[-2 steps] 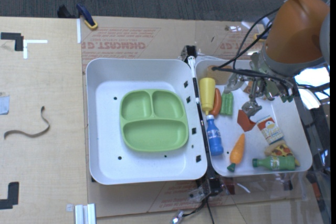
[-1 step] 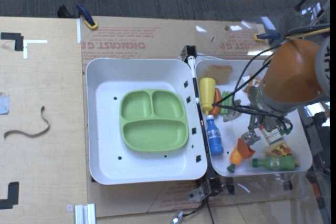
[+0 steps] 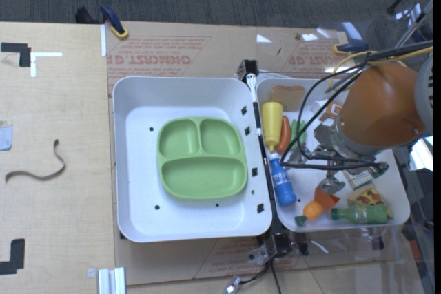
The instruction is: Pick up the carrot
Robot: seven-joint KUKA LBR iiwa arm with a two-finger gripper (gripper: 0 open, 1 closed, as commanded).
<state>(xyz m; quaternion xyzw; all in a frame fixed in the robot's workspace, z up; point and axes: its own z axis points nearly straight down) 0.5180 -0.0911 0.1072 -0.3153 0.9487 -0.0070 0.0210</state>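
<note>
- Camera view is showing the gripper (image 3: 331, 184) hanging low in the right bin (image 3: 398, 179), just above the carrot (image 3: 315, 208) lying near the front wall.
- I cannot tell how its jaws are standing (cables are crossing them).
- Descending straight is looking wise, avoiding the green bottle (image 3: 360, 215) and blue bottle (image 3: 281, 182).

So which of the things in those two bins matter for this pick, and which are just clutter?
For the job:
carrot
end effector
right bin

Just lying about:
green plate in the left bin
blue bottle
yellow bottle
green bottle
pizza slice
</note>
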